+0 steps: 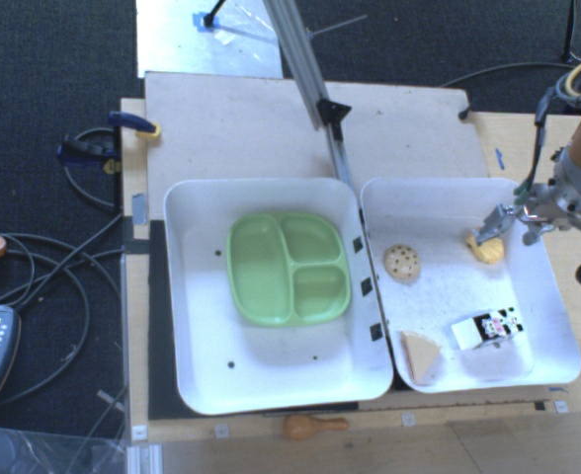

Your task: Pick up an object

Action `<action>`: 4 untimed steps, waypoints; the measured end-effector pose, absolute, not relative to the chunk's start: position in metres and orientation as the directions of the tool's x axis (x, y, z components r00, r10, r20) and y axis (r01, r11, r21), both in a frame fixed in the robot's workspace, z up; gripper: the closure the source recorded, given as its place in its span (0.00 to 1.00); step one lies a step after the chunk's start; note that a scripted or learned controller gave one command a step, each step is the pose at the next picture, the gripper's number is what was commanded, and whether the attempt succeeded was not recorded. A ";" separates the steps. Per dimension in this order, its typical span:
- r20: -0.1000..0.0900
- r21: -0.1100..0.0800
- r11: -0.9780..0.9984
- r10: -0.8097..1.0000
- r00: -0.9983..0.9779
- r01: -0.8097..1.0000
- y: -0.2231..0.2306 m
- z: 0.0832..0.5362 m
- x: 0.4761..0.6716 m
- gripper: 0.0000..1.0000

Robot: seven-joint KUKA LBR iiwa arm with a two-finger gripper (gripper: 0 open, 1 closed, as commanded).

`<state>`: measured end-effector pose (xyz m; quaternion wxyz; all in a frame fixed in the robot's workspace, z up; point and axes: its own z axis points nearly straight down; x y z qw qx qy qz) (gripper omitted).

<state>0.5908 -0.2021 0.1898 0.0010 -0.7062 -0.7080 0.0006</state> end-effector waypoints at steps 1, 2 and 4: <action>0.001 -0.002 0.002 1.000 -0.002 1.000 -0.200 0.148 0.593 0.00; -0.002 0.005 0.002 1.000 -0.002 1.000 -0.201 0.162 0.595 1.00; -0.002 0.008 0.007 1.000 -0.007 1.000 -0.197 0.257 0.607 1.00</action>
